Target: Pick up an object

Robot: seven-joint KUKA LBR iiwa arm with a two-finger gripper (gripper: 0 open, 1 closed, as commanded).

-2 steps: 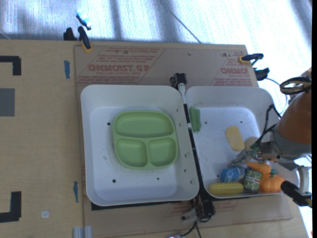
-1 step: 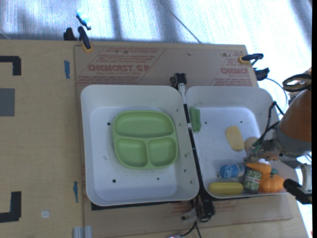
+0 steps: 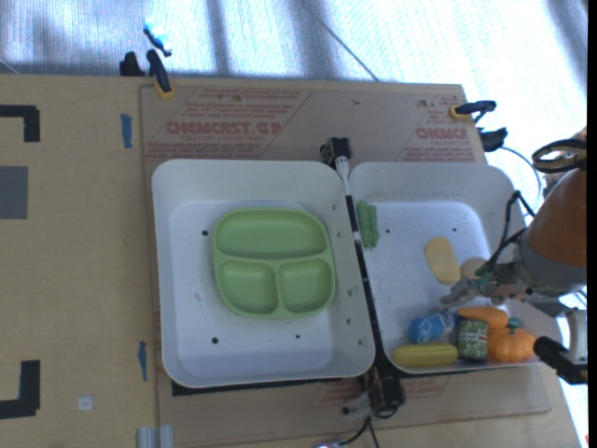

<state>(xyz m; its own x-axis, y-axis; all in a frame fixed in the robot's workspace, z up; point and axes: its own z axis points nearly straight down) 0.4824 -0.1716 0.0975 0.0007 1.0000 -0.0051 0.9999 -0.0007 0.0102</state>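
In the right bin (image 3: 410, 180) we count 7 toys; left bin (image 3: 177, 278) has 1 green tray (image 3: 272, 259).
Gripper (image 3: 471, 289) low beside the yellow slab (image 3: 442, 259), above the carrot (image 3: 483, 315); can't tell its grip.

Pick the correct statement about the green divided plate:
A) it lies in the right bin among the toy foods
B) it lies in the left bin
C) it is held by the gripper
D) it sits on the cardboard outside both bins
B: the green divided plate lies flat in the left bin, while the toy foods cluster in the right bin.
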